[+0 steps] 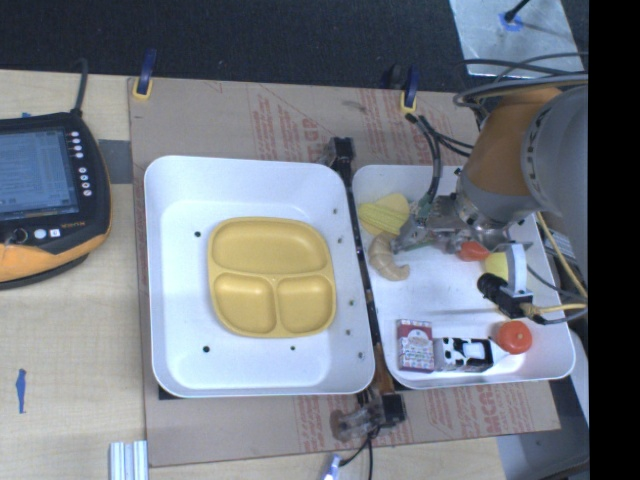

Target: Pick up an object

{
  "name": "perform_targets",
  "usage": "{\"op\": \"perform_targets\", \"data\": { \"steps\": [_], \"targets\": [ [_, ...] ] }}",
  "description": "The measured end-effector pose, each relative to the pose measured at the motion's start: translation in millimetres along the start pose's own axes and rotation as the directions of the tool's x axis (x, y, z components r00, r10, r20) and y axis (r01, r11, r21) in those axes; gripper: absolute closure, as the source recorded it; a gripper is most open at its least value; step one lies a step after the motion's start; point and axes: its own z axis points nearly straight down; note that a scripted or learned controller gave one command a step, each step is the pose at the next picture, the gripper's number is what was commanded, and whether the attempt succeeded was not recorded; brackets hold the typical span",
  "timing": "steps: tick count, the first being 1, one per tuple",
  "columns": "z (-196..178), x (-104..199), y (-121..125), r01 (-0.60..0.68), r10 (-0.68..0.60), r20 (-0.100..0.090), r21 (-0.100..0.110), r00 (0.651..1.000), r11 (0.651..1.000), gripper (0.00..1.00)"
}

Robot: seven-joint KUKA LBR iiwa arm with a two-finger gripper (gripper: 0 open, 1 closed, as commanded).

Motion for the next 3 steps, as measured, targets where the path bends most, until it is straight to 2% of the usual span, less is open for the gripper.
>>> {"op": "perform_targets", "data": {
  "steps": [1,2,3],
  "targets": [
    [-22,-27,54,0.002,-0.002,0.001,-0.001,1.0,1.0,0.0],
    [1,-22,-40,0.003,-0.003,0.001,0.003,1.0,1.0,0.0],
    [-45,-60,28,0.001,-0.001,0.001,-0.002,1.0,1.0,0.0]
  ]
}}
